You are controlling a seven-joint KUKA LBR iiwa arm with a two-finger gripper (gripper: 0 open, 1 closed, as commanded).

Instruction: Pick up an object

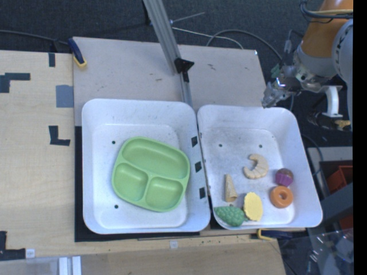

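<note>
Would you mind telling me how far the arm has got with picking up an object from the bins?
Nothing looks done yet: the croissant, purple piece, orange ring, yellow piece, cone and green piece all lie in the right bin. In hand: the gripper sits above that bin's far rim, nothing visibly held. Left: descend on an item, grasp and lift it.

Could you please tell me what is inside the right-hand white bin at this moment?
The right bin holds a croissant, purple piece, orange ring, yellow piece, cone and green leafy piece. Whatever lies beneath them is covered.
</note>
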